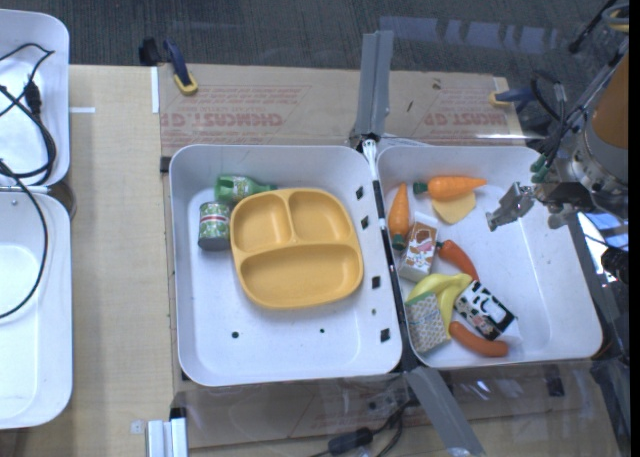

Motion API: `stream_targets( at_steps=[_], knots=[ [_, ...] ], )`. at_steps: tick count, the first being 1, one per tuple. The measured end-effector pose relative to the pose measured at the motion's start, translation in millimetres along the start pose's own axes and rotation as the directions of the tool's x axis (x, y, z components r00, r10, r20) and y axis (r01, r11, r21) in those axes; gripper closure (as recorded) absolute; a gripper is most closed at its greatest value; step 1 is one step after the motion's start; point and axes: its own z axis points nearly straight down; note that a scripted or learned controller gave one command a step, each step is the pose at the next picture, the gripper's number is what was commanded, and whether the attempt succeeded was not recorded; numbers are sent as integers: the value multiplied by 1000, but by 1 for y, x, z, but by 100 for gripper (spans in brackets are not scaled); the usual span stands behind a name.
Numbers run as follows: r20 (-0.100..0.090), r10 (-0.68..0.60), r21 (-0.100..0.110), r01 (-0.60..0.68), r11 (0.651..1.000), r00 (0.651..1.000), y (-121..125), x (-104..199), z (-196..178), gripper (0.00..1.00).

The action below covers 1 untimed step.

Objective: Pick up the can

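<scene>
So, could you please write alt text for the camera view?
A can lies in the left bin, beside a yellow divided plate and a green bottle. The end effector hovers over the right bin, which holds toy carrots and other items.

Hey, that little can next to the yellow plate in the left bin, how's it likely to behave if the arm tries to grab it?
The can looks stiff, so it probably won't crush. It seems to lie on its side, so a nudge may roll it. It sits tight between the yellow divided plate and the green bottle, leaving little room around it. The gripper hangs over the right bin.
</scene>
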Motion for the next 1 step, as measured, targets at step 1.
stream_targets(
  at_steps=[1],
  knots=[
    [0, -202, -1, 202, 979, 979, -33, -3, 114, 0]
  ],
)
